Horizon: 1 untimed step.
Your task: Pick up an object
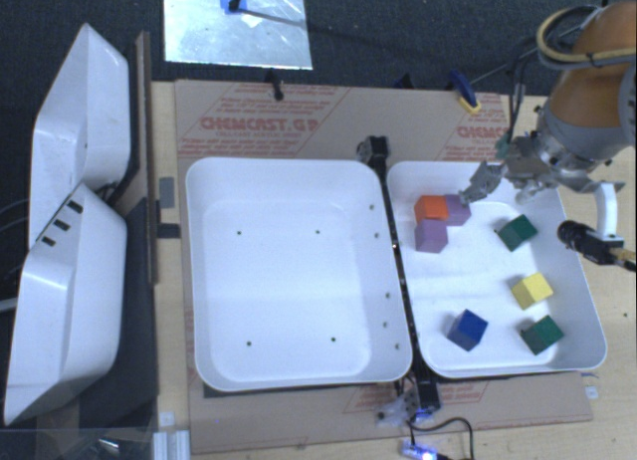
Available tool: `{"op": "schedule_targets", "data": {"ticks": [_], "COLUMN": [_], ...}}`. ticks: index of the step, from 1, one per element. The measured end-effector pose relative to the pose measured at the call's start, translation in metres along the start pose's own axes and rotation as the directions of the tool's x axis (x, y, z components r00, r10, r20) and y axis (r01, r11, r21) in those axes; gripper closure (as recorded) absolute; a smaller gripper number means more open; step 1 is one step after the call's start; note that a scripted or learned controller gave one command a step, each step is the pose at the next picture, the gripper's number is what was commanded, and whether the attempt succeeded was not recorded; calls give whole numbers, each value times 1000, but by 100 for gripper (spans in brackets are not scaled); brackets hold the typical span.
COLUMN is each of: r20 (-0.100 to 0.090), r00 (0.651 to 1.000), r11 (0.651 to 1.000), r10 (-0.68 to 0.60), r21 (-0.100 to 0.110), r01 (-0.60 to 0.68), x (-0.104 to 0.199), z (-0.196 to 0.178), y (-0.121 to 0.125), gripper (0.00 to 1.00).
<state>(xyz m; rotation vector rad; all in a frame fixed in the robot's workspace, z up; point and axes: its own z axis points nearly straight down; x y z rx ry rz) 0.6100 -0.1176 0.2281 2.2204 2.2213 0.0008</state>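
A: Gripper (482, 183) low over the right bin (587, 348), just beside the orange cube (431, 208) and two purple blocks (445, 224) at the bin's back-left. Fingers: can't tell whether spread or pressed together.

B: Best approach?

A: I'd centre over one block, square to its flat faces, clear of its touching neighbours.

B: Long axis?

A: None, they're cubes; faces sit slightly skewed to the bin wall.
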Motion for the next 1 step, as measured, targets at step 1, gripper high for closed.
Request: {"op": "schedule_targets", "data": {"ticks": [1], "r20": [-2], "r00": [1000], "r11": [1000], "r10": [-2], "r21": [9], "r01": [2], "x": [24], "z": [90], "y": [63], "gripper": [0]}}
